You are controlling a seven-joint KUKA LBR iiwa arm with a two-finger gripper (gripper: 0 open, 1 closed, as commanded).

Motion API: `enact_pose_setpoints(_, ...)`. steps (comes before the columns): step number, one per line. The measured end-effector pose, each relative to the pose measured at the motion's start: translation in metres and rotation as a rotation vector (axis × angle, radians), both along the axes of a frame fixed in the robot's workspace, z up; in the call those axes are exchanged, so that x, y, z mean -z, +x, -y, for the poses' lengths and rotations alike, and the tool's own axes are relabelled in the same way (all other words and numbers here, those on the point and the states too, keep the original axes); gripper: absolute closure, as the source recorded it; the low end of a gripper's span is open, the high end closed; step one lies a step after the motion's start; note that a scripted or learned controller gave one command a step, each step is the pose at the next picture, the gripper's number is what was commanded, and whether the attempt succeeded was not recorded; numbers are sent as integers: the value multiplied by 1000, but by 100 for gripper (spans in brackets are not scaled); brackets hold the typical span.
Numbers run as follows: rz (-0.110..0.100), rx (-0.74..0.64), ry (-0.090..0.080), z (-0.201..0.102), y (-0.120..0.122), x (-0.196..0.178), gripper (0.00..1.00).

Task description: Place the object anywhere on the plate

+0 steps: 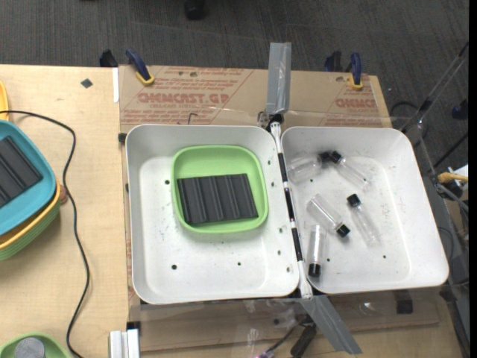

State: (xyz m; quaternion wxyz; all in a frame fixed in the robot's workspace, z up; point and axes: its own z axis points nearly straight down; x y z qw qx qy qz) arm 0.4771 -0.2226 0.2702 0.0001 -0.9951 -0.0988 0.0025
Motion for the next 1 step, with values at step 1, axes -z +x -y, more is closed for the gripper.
enact_pose_setpoints(1, -2, 1, 2, -2, 0, 26, 0)
